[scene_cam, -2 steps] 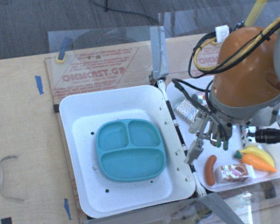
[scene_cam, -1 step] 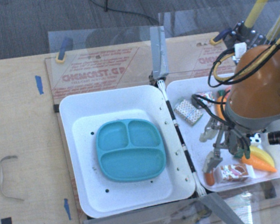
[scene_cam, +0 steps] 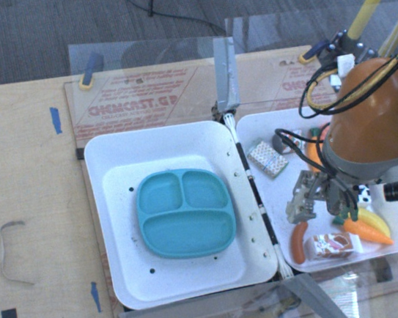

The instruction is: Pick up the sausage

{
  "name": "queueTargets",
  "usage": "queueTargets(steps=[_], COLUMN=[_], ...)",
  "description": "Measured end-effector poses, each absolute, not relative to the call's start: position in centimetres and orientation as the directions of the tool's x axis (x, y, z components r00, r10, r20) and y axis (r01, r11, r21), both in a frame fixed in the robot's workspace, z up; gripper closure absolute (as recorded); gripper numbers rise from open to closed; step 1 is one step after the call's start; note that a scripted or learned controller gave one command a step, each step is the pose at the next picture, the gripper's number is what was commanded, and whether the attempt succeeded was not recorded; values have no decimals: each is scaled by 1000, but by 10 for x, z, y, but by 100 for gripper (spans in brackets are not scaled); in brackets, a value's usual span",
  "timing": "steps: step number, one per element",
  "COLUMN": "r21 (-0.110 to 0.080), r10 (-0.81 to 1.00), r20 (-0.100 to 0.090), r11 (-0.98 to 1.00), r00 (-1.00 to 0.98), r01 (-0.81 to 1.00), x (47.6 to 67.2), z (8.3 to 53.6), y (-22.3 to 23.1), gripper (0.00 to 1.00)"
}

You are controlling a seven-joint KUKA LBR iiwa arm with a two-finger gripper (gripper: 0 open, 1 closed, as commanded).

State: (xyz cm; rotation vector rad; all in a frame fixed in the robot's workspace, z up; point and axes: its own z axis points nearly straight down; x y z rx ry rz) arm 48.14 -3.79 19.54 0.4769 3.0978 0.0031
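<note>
The sausage (scene_cam: 297,243) is a short reddish-brown link lying near the front left corner of the right bin (scene_cam: 254,133). My gripper (scene_cam: 315,201) hangs just above and to the right of it, fingers pointing down and spread apart, with nothing between them. The orange wrist band (scene_cam: 371,118) covers much of the bin's right half.
A teal divided plate (scene_cam: 185,213) lies in the left bin (scene_cam: 109,205). In the right bin sit a speckled grey block (scene_cam: 268,159), a clear-wrapped snack (scene_cam: 332,245), a carrot (scene_cam: 368,232) and a yellow toy (scene_cam: 373,218). A clear divider (scene_cam: 226,76) stands behind the bins.
</note>
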Motion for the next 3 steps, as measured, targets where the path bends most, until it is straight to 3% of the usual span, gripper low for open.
queueTargets(steps=[1, 2, 3], r21=[3, 3, 1], r10=[301, 502, 454], r20=[-7, -6, -1], r11=[954, 865, 891], r00=[-954, -865, -891], r01=[301, 502, 454], x=[481, 501, 480], z=[195, 232, 185], y=[-38, 5, -37], gripper=[0, 0, 0])
